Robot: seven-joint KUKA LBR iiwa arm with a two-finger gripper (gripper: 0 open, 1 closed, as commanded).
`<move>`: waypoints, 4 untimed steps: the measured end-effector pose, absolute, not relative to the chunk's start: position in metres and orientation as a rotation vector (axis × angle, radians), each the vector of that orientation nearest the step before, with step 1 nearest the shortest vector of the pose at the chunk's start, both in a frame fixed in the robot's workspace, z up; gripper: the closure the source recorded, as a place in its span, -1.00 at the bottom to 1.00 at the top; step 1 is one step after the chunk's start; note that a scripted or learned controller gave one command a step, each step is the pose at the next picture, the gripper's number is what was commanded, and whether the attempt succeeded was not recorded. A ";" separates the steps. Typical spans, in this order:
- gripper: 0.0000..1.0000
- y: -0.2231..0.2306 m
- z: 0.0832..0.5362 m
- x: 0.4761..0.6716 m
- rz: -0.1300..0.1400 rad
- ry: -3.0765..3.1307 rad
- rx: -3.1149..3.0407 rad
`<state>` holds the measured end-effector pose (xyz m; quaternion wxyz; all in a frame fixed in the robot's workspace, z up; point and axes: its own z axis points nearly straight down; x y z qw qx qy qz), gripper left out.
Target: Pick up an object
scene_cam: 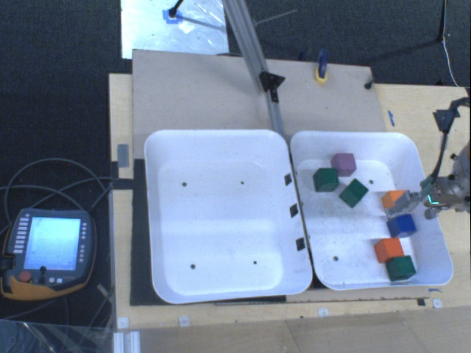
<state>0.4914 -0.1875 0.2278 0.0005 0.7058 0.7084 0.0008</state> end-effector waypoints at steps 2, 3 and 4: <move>-1.00 -0.194 0.130 0.485 -0.001 2.226 2.221; -1.00 -0.194 0.088 0.485 -0.001 2.226 2.221; 1.00 -0.195 0.101 0.487 0.003 2.224 2.215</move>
